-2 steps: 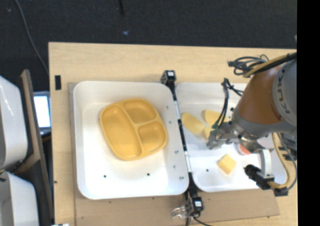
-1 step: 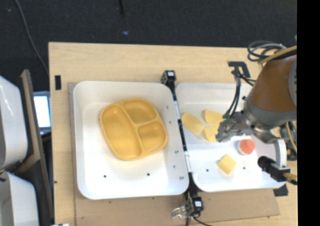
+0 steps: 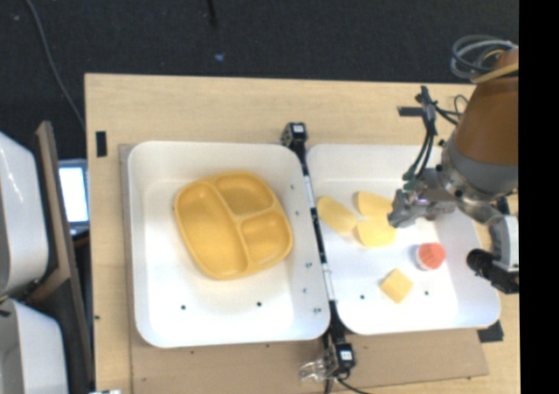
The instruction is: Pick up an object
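In the right bin [image 3: 454,314] lie several small pieces: three yellow slice-shaped pieces [image 3: 335,213] [image 3: 373,203] [image 3: 376,234] close together at its left, a yellow cube [image 3: 396,286] nearer the front, and a red and white round piece [image 3: 430,255]. My gripper [image 3: 403,211] hangs low at the right edge of the yellow slices, touching or just above them. The arm's orange band [image 3: 489,126] rises behind it.
The left bin [image 3: 148,296] holds a yellow divided plate [image 3: 232,224]. A black clamp [image 3: 295,133] sits at the back where the bins meet, and another fitting [image 3: 332,357] at the front. Cables [image 3: 425,126] hang beside the arm.
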`<state>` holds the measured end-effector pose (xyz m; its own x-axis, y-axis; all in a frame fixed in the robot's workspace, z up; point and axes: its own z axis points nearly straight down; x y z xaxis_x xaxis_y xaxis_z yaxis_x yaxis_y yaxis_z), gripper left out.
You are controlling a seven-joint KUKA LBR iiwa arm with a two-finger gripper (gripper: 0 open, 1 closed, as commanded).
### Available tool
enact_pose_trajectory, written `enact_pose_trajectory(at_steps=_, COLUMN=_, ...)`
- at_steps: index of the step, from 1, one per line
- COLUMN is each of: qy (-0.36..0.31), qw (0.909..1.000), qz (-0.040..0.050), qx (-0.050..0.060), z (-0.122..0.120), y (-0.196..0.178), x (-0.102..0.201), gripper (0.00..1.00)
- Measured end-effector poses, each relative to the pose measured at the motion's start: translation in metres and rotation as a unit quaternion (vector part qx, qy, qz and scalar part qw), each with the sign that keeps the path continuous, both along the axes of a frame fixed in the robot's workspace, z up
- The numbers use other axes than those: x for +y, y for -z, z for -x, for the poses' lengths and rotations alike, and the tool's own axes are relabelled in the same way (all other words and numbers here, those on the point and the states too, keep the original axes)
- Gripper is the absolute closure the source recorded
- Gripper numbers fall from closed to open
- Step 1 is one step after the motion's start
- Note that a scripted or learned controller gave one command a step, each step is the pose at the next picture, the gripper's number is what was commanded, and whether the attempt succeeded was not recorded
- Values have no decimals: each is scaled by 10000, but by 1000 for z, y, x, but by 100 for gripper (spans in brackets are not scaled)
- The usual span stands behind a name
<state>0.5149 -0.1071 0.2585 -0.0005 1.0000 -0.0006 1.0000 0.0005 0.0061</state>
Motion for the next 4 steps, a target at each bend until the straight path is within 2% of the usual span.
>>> enact_pose_trajectory(at_steps=1, qy=2, qw=10000, qz=0, qx=11, z=-1, y=-39, x=0, gripper=100)
enact_pose_trajectory(at_steps=2, qy=-14, qw=10000, qz=-6, qx=31, z=-2, y=-22, x=56, gripper=100)
enact_pose_trajectory(at_steps=3, qy=-11, qw=10000, qz=-4, qx=31, z=-4, y=-9, x=100, gripper=100)
enact_pose_trajectory(at_steps=4, qy=-21, qw=10000, qz=-8, qx=27, z=5, y=-8, x=159, gripper=100)
